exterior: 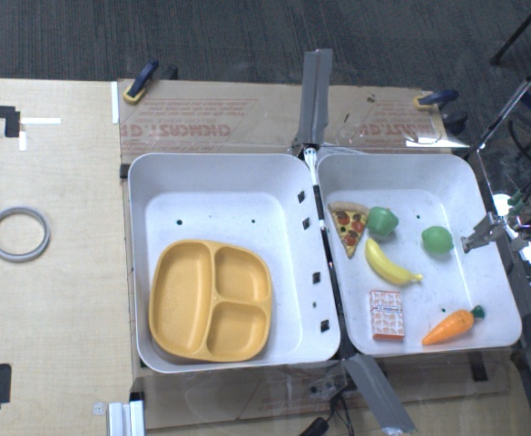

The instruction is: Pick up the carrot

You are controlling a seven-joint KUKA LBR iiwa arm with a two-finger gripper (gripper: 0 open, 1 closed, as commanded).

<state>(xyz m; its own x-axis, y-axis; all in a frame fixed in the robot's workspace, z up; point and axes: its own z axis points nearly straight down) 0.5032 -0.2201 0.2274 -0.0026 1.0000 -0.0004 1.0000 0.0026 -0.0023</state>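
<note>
Camera view: the task looks barely begun. The carrot lies loose on the floor of the right bin, in its near corner, nearer the camera than the claw and well apart from it. The claw sits at that bin's right rim; whether it is open or closed I cannot tell. The carrot's long axis slants gently, orange tip toward the small box, green top toward the claw's side.

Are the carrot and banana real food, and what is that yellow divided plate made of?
They look like toys. The carrot is evenly bright orange with a neat green cap and a smooth, slightly shiny skin, so probably moulded plastic. The banana is flat uniform yellow with no spots, likely plastic too. The yellow plate has rounded moulded compartments and a matte sheen, which suggests plastic, though the picture cannot settle it.
</note>
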